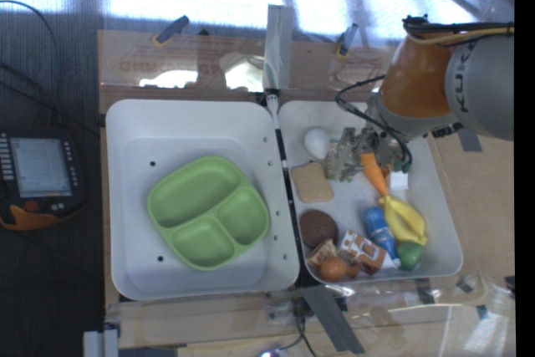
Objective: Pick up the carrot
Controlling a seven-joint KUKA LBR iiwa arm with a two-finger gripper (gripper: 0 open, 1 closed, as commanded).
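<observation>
Beside fingers, right bin: carrot, touching.

Wooden bench bears two white bins: left, right, side by side.

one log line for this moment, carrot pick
task: pick carrot | gripper: low in right bin, beside carrot | grasp: unconfirmed | left bin: green divided plate

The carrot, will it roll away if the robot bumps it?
Probably a little: the carrot looks round and tapered, so it might curve sideways. The banana lies close below and may stop it. It looks stiff, not floppy.
</observation>
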